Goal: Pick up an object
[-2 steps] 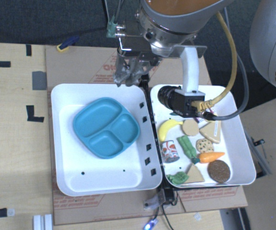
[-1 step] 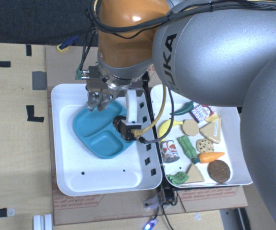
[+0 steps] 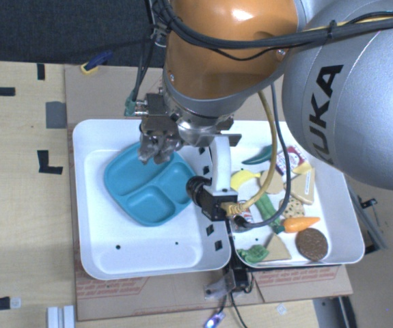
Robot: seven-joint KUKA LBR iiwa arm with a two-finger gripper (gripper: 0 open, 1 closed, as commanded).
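Orange wrist band [image 3: 230, 26] is looming nearest. Below it, my pincer [image 3: 154, 149] is touching the blue tray [image 3: 148, 190]; finger state unclear, nothing lifted yet.

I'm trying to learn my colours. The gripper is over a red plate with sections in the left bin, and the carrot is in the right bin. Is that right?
Almost. The plate is blue, not red. The camera view shows it clearly: a blue plate with sections in the left bin, with the gripper over its top edge. The carrot is in the right bin, as you said.
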